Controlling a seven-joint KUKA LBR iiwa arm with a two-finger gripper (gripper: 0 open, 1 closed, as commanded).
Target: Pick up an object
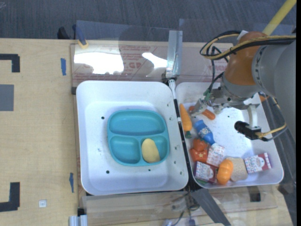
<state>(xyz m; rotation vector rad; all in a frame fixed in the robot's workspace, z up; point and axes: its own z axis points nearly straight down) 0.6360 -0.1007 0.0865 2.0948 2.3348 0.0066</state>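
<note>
Camera view: the hand [203, 105] hangs low over the far left part of the right bin [229, 134], at the end of the arm [254, 69] that reaches in from the right. From this angle I cannot tell whether the hand is released or clenched, and nothing can be seen grasped in it. Just beneath the hand, on its near side, lies a small orange piece [209, 114]; whether the two touch cannot be made out. Just left of the hand, a carrot [186, 118] lies along the bin's left wall. Nearer the camera than the hand sits a blue bottle [203, 131], and beyond that a red fruit [200, 150] with a white-and-red carton [217, 154] touching its right side. Farther from the hand, along the bin's near edge, are crowded a second carton [204, 171], an orange fruit [225, 170], a beige lump [239, 168] and a third carton [258, 163]. Well to the hand's left, across the shared walls, the left bin [89, 126] holds a teal tray [136, 124] with a yellow fruit [150, 150] in its near right compartment. Both bins rest on the table [37, 126].
</note>
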